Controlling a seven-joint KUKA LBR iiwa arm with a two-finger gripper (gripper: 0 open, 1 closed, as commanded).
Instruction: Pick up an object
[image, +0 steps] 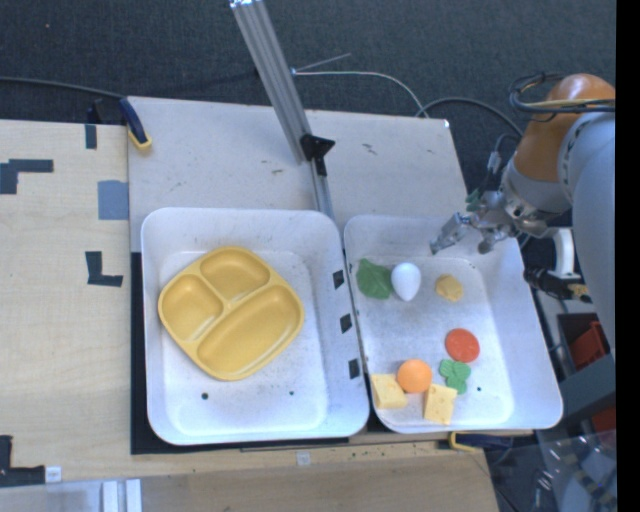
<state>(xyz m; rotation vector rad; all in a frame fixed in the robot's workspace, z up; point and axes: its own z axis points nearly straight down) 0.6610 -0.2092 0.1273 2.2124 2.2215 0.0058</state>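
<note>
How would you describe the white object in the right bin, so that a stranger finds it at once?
Look at the right bin, the one without the yellow plate. Near its upper left part lies a white egg-shaped piece, touching a green leafy piece on its left. It is the bin's one white item.

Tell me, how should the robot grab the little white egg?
Probably from straight above, fingers closing across the white egg at its widest middle. One finger needs care: the green leafy piece touches its left side. Its right side is bare bin floor, so the gripper has room there.
</note>
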